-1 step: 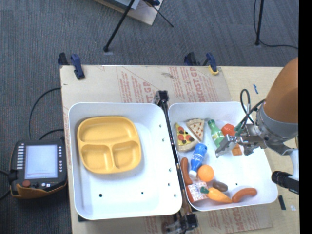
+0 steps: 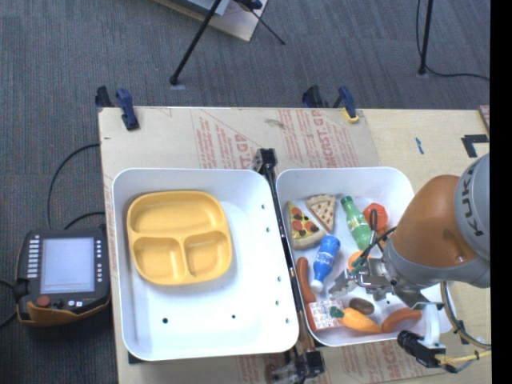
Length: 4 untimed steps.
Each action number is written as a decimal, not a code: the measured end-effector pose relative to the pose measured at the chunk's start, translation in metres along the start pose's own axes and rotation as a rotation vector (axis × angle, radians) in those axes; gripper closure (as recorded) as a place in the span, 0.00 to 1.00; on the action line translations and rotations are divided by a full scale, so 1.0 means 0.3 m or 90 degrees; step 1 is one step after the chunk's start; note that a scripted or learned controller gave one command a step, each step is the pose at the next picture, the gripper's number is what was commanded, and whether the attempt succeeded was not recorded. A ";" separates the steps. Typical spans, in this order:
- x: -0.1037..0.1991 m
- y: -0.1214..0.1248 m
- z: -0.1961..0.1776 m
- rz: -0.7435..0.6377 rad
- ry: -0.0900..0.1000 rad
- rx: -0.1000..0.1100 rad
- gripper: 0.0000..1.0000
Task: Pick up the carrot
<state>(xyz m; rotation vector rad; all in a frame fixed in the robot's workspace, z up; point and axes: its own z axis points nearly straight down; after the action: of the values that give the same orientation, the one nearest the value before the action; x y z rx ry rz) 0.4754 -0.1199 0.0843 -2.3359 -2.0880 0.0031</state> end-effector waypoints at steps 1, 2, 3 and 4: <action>-0.105 0.013 0.000 -0.256 -0.001 -0.002 0.00; 0.059 0.177 0.002 -0.031 -0.002 0.001 0.00; -0.109 0.296 -0.002 -0.013 -0.002 0.000 0.00; -0.105 0.292 -0.019 -0.011 0.001 0.006 1.00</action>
<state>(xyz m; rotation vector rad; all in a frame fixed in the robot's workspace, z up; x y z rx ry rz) 0.5590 -0.1611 0.0891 -2.3112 -2.1037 0.0098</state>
